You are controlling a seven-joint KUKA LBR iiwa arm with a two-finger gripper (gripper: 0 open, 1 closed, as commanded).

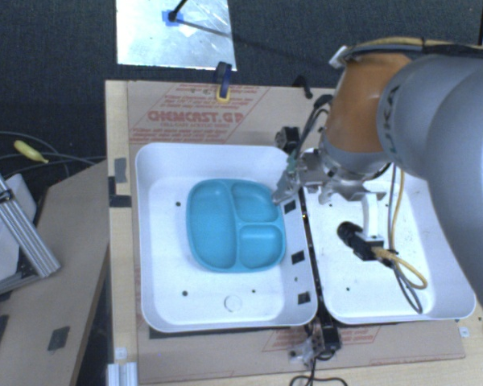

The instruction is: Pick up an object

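From the overhead camera I see the blue divided plate lying in the left bin, its long axis running near-left to far-right. My tool hangs at its far-right rim; plate lies left and nearer. Its opening I cannot tell.

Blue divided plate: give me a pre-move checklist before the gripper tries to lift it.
1. Target present: blue divided plate lies flat in the left bin: ok.
2. Gripper position: at the plate's upper right rim, near the wall between the bins: ok.
3. Finger opening: cannot tell.
4. Plate between the fingers: cannot tell; do not count it as held.
5. Cable clearance: a black and yellow cable loops over the right bin, under the arm: not ok.
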